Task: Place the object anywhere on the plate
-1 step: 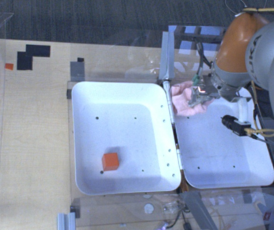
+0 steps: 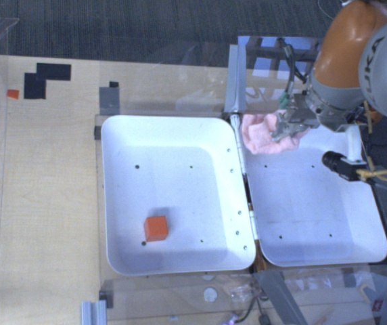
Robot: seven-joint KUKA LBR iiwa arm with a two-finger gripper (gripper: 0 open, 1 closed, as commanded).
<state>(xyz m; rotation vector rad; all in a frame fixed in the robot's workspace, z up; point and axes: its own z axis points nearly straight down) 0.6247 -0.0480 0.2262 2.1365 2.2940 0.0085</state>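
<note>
Two shallow white bins are seen side by side on the pale wooden surface (image 2: 44, 202). In the left bin (image 2: 173, 141), one small orange block (image 2: 156, 228) is found, lying on the floor of the bin toward its lower left part, well apart from everything else. In the right bin (image 2: 315, 208), one pink object (image 2: 261, 135) is seen (soft and crumpled, possibly a cloth) resting in the upper left corner, close against the wall shared with the left bin. One arm (image 2: 369, 53), grey with an orange band, is reached in from the right, and its jaws (image 2: 289, 126) are placed at the right edge of the pink object, touching or overlapping it. Whether the jaws are open or closed, and whether anything is gripped, cannot be told from this view. Three dark markings are noted on the surface at upper left, beside one small orange square (image 2: 13, 94).
</note>
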